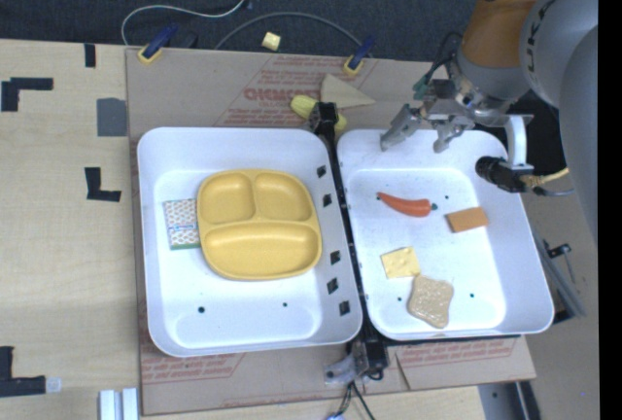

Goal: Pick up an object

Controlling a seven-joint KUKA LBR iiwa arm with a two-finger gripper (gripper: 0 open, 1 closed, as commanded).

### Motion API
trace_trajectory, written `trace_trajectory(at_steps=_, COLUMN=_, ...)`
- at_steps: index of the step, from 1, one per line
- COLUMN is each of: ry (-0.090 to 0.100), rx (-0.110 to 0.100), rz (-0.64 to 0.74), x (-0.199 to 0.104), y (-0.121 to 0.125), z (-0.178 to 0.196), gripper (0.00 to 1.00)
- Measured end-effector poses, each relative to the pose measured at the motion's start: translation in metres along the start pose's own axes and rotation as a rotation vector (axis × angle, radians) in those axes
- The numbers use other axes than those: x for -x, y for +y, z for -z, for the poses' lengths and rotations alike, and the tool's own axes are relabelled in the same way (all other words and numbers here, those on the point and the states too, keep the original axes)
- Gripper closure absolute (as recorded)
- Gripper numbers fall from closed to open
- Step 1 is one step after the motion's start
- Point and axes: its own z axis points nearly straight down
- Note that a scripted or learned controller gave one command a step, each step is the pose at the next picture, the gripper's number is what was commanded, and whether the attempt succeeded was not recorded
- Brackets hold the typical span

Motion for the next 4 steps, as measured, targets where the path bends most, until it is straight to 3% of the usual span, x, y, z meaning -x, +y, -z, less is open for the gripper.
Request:
trace_trajectory(at_steps=1, ry=0.001, rx=-0.013, rz=-0.004, x=0.01, y=-0.068, z=-0.089, gripper=0.0)
trace_trajectory(at_steps=2, ry=-0.001, rx=0.004, rz=0.001, x=0.026, y=-0.018, z=-0.126, gripper=0.0)
trace_trajectory(at_steps=3, ry=-0.003, rx=0.009, rz=-0.003, x=0.039, y=-0.09, z=-0.122, gripper=0.0)
trace_trajectory(at_steps=4, ry=-0.005, rx=0.013, rz=0.0, x=0.03, y=-0.125, z=-0.122, gripper=0.0)
